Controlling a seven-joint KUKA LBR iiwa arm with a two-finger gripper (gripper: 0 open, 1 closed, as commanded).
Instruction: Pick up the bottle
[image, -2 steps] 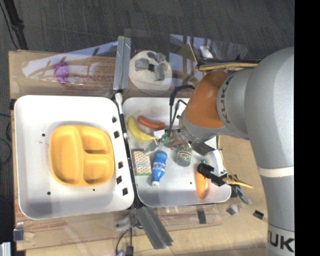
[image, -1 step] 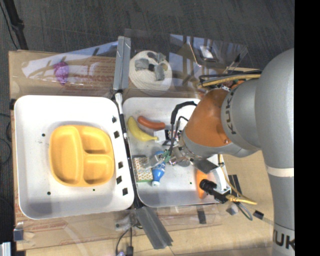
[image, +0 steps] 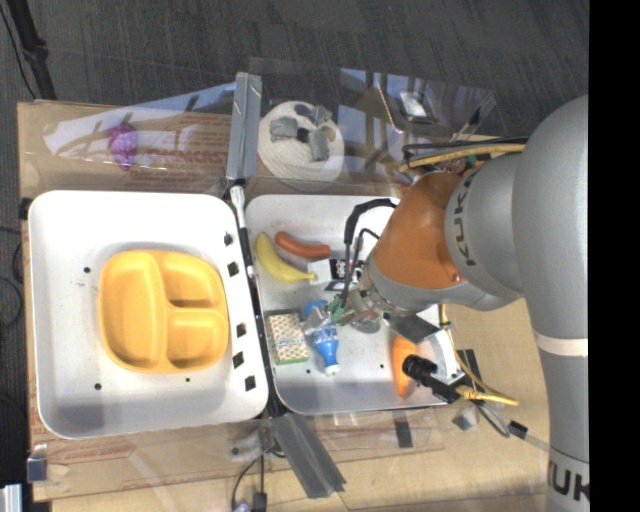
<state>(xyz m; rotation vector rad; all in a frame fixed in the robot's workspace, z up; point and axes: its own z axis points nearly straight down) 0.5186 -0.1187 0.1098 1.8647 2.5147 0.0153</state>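
From my station the arm (image: 480, 240) takes up most of the right side, its grey links coming in over the right bin (image: 300, 400) and the orange band sitting above the bin's upper right part. I will use the right bin as my reference for everything else.

The left bin (image: 60, 300) lies directly alongside the right bin, their edges meeting at a row of dark clips. In it rests a yellow divided tray (image: 165, 308), roughly centred, with three compartments.

Beyond the right bin's far edge, just outside it, I see a white roll of rope or cloth (image: 300, 140) with grey pieces on top.

Inside the right bin, near its far left corner, a yellow banana (image: 275, 260) lies with a red sausage-shaped piece (image: 302, 245) just beside it, towards the far wall. An orange object (image: 405, 355) sits toward the near right part of the bin, partly under a black fitting.

The checked green and white pad (image: 287, 338) lies against the bin's left wall, near the front.

The bottle (image: 326, 347), clear blue, lies on its side on the bin floor just beside that pad, toward the bin's middle.

The gripper (image: 335, 312) is down in the middle of the right bin, directly at the bottle's far end. I cannot tell how wide it stands or whether it has anything in its grasp; the wrist hides that.
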